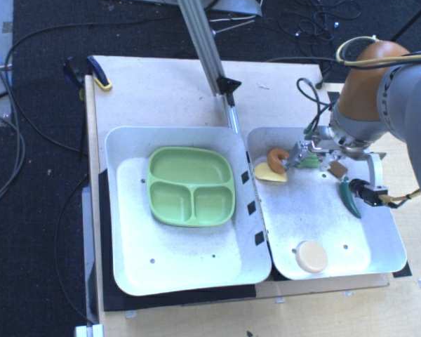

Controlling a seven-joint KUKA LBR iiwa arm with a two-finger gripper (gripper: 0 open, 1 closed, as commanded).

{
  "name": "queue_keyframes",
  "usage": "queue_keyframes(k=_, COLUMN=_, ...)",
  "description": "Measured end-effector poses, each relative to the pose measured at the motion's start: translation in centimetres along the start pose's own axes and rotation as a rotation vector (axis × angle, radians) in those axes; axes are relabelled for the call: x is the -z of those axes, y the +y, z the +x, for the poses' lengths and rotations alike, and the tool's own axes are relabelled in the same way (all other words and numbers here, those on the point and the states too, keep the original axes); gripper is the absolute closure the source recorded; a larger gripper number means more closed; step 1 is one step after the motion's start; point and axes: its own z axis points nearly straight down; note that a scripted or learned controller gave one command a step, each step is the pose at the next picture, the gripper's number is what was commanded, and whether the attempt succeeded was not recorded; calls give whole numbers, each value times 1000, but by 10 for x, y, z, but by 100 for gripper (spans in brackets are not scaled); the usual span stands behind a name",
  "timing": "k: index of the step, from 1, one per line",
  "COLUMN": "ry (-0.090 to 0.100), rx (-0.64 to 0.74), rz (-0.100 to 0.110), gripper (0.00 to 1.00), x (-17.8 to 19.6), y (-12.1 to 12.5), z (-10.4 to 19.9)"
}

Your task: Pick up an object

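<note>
Two bins (126, 272); one green tray (191, 186) at nine o'clock; one donut (277, 160), one pepper (351, 199), one disc (311, 256).

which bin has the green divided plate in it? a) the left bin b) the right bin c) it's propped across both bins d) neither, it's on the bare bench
a: the green divided plate lies flat inside the left bin, while the right bin holds the small items near the gripper.
</note>
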Motion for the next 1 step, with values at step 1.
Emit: queue_keyframes(k=1, ry=-1, rx=1, rz=-6, gripper=100, x=14, y=1, z=0)
